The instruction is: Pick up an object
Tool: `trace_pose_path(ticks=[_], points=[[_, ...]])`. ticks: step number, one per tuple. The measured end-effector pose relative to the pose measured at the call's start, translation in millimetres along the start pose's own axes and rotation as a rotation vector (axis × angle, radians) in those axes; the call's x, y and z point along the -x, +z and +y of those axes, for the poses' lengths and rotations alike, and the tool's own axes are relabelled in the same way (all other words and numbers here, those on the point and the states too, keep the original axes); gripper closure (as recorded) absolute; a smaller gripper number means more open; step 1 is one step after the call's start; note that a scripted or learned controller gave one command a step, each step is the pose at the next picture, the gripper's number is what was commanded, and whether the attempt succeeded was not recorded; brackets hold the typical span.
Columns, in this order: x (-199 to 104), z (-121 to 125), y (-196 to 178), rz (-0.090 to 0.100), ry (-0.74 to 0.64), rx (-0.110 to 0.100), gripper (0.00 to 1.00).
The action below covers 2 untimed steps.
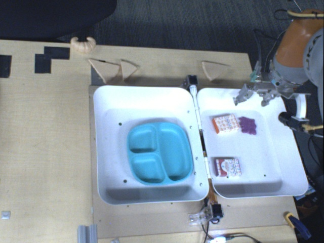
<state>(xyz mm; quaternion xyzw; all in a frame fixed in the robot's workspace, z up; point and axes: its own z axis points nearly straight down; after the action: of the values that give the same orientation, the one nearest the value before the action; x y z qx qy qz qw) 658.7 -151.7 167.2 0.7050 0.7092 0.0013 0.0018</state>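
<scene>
On the left we see a white bin (106,135) with a blue tray (159,152) lying flat in it. The tray has 3 parts, and we see nothing in them. It fills much of the floor of that bin.

Next comes the thin wall where the 2 bins meet. Past it is the right bin (283,161). This one has 3 small things in it. A little orange and white box (225,123) lies near the middle, with its long side going left to right. A small purple thing (247,125) sits just beside it on the right, and they look like they touch. A dark red box (226,167) lies lower down, well apart from the other 2, with bare white floor all around it.

At the far right we see the arm, grey with an orange band. Its gripper (253,94) hangs over the top edge of the right bin. The 2 fingers are spread apart and nothing is between them.

We think the orange box and the purple thing are the closest picks. They lie below the gripper and a bit to the left in the picture. The purple thing is nearest. Since these 2 sit so close together, the fingers might bump 1 while grabbing the other. The dark red box is farther off but has the most open room. The bin walls are not close to any of them.
</scene>
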Motion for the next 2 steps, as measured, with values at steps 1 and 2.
trace_pose_path(ticks=[1, 2], points=[[3.9, -27.2, 68.1, -0.002, 0.001, 0.008, 0.0], [2.4, -25.0, 56.1, 0.0, -0.003, 0.013, 1.0]])
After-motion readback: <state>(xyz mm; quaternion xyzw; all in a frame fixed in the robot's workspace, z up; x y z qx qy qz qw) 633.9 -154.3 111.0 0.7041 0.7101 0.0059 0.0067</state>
